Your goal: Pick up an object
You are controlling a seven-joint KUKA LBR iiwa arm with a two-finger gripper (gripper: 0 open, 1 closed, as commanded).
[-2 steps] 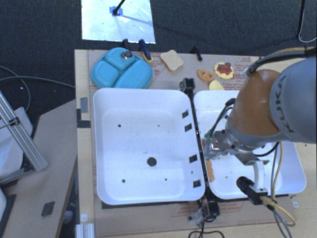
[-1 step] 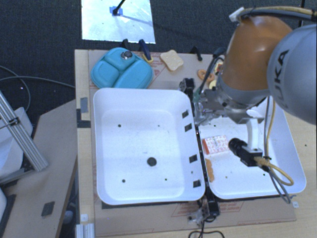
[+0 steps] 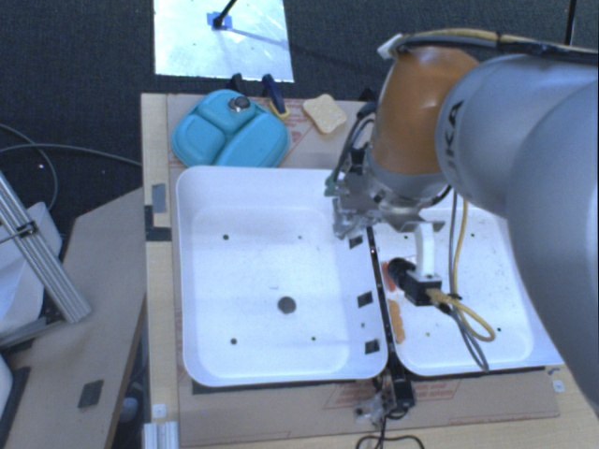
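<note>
Two shallow white plastic bins sat side by side on a pale tan bench [image 3: 159,279]. The left bin [image 3: 187,269] and the right bin [image 3: 519,344] were both smooth, with rounded corners, and their inner rims touched. One bulky, glossy grey metal arm with an orange band [image 3: 412,110] reached in from the right. Its gripper [image 3: 348,221] hung over the shared rim towards the back of the bins, just above the left bin's right wall. Whether it was open or closed could not be told.

The left bin held one small dark grey round disc [image 3: 286,304]. It lay flat and alone near the middle of the floor, a little towards the front, well apart from the gripper. Four tiny dark dots [image 3: 226,238] marked the floor around it, roughly at the corners of a rectangle. Three small black squares [image 3: 366,299] ran down the left bin's right wall.

The right bin held one narrow orange-brown strip [image 3: 396,321], lying lengthwise just beside its left wall near the front. One small reddish patch [image 3: 390,288] sat just behind the strip, too hidden to identify.

Behind the bins lay one teal plastic dish with moulded compartments [image 3: 229,134], rounded and matte. Beside it was one tan bread-like slice [image 3: 325,113]. Further back, one shiny silver square sheet [image 3: 220,26] lay on dark speckled carpet [image 3: 75,45].
</note>
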